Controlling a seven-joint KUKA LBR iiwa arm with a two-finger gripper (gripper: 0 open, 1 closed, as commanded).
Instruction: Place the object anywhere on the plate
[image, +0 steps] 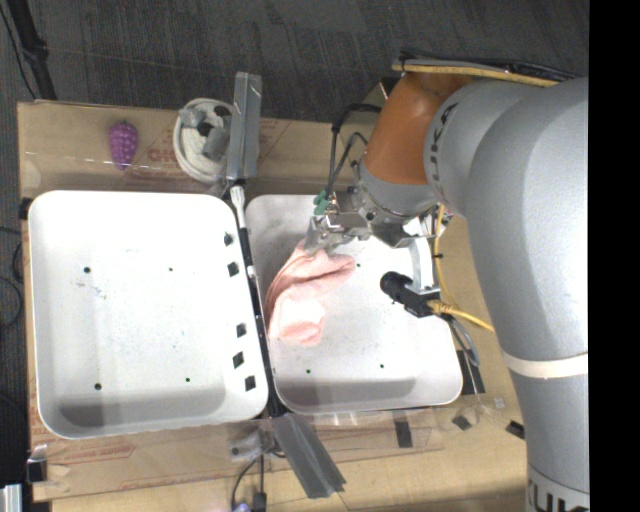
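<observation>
Bench with two white bins — right bin (430, 380) holds pink cloth (300, 295); hand (335, 228) touching it — grip unclear.

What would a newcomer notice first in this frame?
The big grey arm with its orange band fills the right side, its gripper down at the back of the right bin. Just below it a pink cloth lies crumpled by that bin's left wall. A purple grape bunch sits on the bench behind the left bin.

Grey arm (530, 220), orange wrist band (405, 130)
</observation>
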